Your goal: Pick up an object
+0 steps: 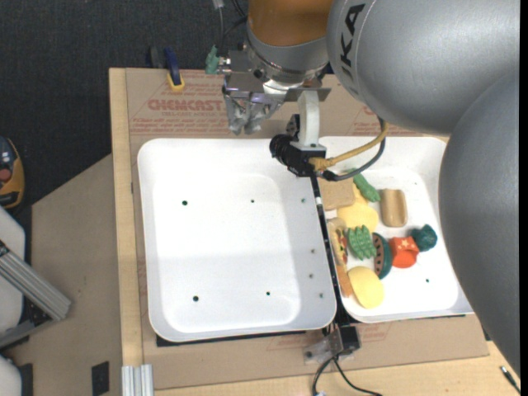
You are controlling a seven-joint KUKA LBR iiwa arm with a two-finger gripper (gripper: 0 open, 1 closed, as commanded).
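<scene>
Presently the hand hangs at the far rim of the left bin; the small objects lie well apart from it in the right bin.

We see the hand over the brown counter, just beyond that rim; we cannot tell whether it is clenched or released. The objects crowd the right bin's left side, against the wall shared with the left bin; among them we make out a tan cylinder, a green ridged piece touching a yellow lump, a red piece beside a teal one, and a second yellow piece nearest us; a blue and yellow clamp sits at the counter's far edge, left of the hand.
</scene>
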